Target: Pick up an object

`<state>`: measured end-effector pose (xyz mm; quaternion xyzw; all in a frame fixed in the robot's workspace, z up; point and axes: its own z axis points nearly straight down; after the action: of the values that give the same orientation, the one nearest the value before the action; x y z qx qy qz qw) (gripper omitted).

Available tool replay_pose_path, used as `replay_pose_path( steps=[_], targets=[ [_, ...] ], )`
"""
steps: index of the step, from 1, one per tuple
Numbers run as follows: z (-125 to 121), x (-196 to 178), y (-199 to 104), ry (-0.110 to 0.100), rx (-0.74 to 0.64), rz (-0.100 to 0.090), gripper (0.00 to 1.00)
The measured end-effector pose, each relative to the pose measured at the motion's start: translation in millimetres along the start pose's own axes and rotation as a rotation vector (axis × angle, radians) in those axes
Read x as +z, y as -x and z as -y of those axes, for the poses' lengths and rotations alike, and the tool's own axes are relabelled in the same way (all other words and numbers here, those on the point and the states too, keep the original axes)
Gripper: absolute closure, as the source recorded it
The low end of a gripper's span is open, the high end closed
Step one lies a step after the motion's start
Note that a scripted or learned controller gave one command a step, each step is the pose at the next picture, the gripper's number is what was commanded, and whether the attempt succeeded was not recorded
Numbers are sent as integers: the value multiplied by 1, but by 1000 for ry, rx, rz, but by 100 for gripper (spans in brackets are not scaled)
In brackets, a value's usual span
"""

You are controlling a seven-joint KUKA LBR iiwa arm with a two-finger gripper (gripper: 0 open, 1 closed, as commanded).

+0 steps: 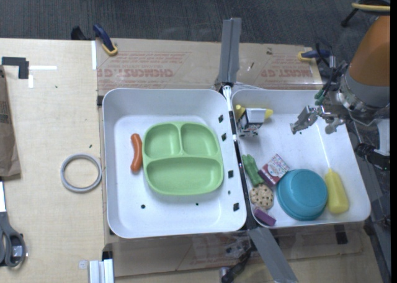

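Setting: dark carpeted floor beyond a pale wooden bench (49, 126); cardboard sheet lies under the far edge of two shallow white bins set side by side.
Left bin (118, 170): holds a green divided plate (183, 158) at centre and an orange sausage-shaped toy (136, 152) just left of it, close but apparently apart.
Right bin (347, 151): crowded along its near side. Blue bowl (303, 193) upside down; yellow bottle-like toy (337, 191) just right of it; cookie (262, 197), green piece (250, 169) and purple piece (265, 217) by the left wall; small red-and-white packet (275, 167) just far-left of the bowl. A little white-and-yellow block (251, 118) sits in the far left corner.
Bench extras: grey ring (81, 172) lies left of the bins; blue clamp (105, 38) at the far edge.
Arm: enters from the right, orange band showing at the far right.
Gripper (317, 120): hovers over the far right part of the right bin, above bare white floor, well apart from the bowl and bottle. Fingers appear parted somewhat, though small and hard to read; nothing visible between them, no contact with any object.
Task progress: nothing lifted. Every object rests in its bin. Judgement: early stage, target not yet committed to.
Remaining: choose an object, descend, close, lift. Nearest candidates seem the bowl, the bottle toy, the packet.
Risk: bowl looks wide and smooth for a two-finger pinch; bottle toy likely easier.
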<state>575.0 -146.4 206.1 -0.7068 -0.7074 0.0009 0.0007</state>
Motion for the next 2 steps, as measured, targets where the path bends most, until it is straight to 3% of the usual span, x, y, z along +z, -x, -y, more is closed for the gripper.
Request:
replay_pose_path(
  steps=[1, 2],
  targets=[
    [70, 82, 46, 21, 52, 4, 0],
    [59, 69, 17, 1, 31, 0, 0]
  ],
)
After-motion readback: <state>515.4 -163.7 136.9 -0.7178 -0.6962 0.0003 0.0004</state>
